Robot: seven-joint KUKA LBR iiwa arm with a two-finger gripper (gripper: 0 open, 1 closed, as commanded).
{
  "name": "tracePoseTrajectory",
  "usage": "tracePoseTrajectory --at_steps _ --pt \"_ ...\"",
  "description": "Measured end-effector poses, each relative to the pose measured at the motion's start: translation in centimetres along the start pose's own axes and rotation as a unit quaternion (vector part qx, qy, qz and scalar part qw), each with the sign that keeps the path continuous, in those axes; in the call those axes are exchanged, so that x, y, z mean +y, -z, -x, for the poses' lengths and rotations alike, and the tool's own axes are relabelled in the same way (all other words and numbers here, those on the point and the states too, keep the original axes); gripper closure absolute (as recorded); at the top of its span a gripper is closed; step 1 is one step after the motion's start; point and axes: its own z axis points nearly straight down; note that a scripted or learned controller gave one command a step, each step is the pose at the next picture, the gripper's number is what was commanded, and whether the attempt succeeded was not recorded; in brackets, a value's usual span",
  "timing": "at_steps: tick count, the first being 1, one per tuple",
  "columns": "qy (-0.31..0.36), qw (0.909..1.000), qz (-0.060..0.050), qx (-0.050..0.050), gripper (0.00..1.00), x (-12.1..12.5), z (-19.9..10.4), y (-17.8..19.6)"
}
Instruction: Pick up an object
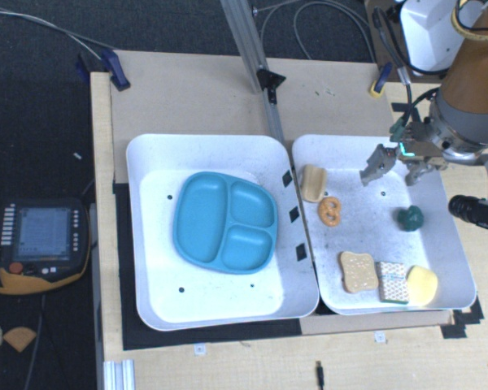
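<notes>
The claw (396, 166) hangs spread and empty over the right bin (447, 218), above its far part. Nearest to it lies the green ball (409, 217), toward the bin's near side; pretzel (329, 211), toast (359, 271) and sponge (394, 283) lie farther off. The ball looks round and may roll from closing fingers, or the claw may close beside it.

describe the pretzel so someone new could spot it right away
Start at the right-hand white bin, on the side next to the bin holding the blue divided plate. The pretzel lies near that left wall, just below a tan bread piece. It is the one small orange-brown twisted item with holes.
</notes>
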Motion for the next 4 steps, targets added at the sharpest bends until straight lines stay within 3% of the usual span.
tracePoseTrajectory --at_steps 1,3,4 --pt "0.0 1.0 0.001 0.0 0.0 0.0 0.0 0.0" --pt "-0.001 1.0 -0.002 0.0 0.0 0.3 0.3 -11.0" --pt "-0.001 1.0 -0.003 0.001 0.0 -0.6 0.8 -16.1"
